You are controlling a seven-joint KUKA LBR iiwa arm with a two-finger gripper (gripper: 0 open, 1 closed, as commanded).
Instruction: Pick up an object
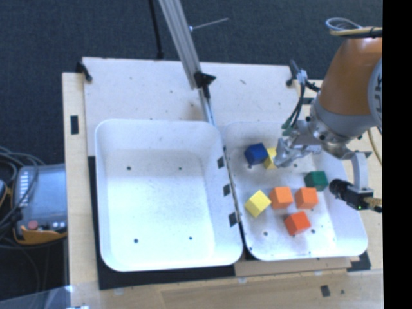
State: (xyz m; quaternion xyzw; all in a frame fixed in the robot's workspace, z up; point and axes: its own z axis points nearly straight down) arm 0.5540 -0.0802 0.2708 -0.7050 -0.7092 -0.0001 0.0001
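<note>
Camera view, starting at the near edge of the bench: the right bin (341, 240) holds the blocks, and the closest is a red-orange block (297, 223) toward its front. Just behind it sit two orange blocks, one (280, 197) beside the other (306, 197), nearly touching, with a yellow block (257, 203) to their left near the wall between the bins. A little farther back lies a green block (315, 179), and farther still a blue block (255, 154) with a second yellow block (270, 159) pressed against its right side, partly hidden by the tool. That makes seven blocks: three orange or red-orange, two yellow, one green, one blue. The left bin (109, 172) lies alongside.

The gripper (286, 153) hangs low over the back of the right bin, right next to the half-hidden yellow block and close to the blue one. Its state cannot be told from this angle, and no block can be seen held in it.

The step in hand looks like the approach or the descent onto a target, most likely that yellow block or the blue one. Because those two sit tight together, the next move calls for a careful line-up over one block alone, then a close and a straight lift.
</note>
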